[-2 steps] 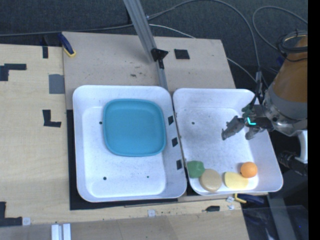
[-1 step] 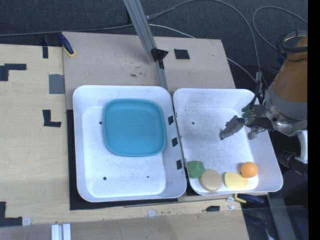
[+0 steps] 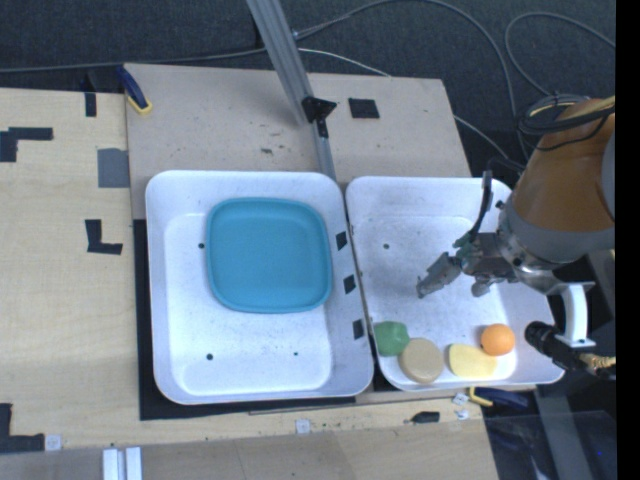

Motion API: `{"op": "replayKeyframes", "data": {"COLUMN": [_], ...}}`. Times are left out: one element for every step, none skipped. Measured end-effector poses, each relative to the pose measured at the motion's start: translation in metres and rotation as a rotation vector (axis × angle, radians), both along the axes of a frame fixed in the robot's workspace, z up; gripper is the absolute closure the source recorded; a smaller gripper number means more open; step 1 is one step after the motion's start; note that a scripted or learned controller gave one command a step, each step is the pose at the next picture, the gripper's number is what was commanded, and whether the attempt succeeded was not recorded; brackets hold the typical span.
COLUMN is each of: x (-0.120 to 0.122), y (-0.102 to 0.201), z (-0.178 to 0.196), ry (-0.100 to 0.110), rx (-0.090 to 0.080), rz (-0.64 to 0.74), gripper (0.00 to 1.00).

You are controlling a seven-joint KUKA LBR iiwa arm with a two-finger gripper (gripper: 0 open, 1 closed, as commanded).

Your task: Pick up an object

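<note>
Objects for your pick lie in a row along the right bin's near edge: green piece, tan disc, yellow piece, orange ball; your pincer hangs above them toward the bin's middle, fingers apart and clamped on nothing; the tan disc sits nearly straight below it.
</note>
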State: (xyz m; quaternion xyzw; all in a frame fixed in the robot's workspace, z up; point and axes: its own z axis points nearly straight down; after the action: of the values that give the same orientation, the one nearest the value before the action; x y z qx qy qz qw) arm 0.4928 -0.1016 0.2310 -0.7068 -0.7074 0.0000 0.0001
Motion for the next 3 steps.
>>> {"op": "replayKeyframes", "data": {"x": [-0.003,0.0,0.0], "y": [0.004,0.005,0.005], "z": [-0.057,-0.095,-0.088], "ry": [0.0,0.0,0.002], "rx": [0.0,0.0,0.0], "rz": [0.0,0.0,0.0], "gripper": [0.0,0.0,1.0]}}
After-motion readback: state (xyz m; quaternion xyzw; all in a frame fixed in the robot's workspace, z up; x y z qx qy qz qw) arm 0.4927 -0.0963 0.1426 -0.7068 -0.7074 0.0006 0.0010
